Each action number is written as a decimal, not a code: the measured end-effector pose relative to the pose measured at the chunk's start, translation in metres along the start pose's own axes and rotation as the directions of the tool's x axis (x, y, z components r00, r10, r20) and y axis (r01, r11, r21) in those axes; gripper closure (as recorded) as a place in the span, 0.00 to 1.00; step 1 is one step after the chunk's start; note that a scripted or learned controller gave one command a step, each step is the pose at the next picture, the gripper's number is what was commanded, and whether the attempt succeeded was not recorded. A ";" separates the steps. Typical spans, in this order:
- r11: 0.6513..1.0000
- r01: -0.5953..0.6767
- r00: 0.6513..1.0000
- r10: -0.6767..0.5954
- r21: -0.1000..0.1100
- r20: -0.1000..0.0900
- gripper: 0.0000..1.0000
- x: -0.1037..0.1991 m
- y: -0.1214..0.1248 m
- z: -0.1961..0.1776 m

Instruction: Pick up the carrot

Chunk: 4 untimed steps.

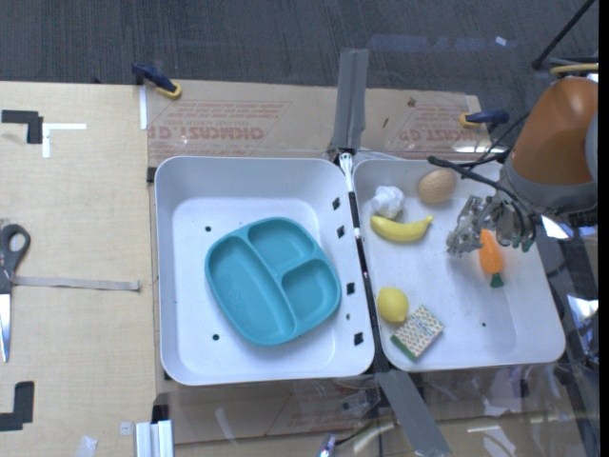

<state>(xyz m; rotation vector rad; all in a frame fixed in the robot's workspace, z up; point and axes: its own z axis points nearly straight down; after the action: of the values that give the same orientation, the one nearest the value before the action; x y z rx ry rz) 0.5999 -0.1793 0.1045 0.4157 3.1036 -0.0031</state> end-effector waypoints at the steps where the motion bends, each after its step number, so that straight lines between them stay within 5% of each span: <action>1: 0.999 -0.050 0.999 0.050 -0.001 -0.004 1.00 0.003 0.040 -0.119; 2: 0.998 -0.067 0.998 0.067 0.000 -0.006 1.00 0.019 -0.002 0.011; 3: 0.977 -0.215 0.976 0.215 0.000 -0.005 1.00 0.042 0.046 -0.099; 4: 0.952 -0.307 0.952 0.307 0.001 -0.004 1.00 0.052 0.070 -0.145</action>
<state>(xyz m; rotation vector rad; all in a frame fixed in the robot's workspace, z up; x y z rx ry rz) 0.5670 -0.0976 0.2492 0.8947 3.0049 -0.0003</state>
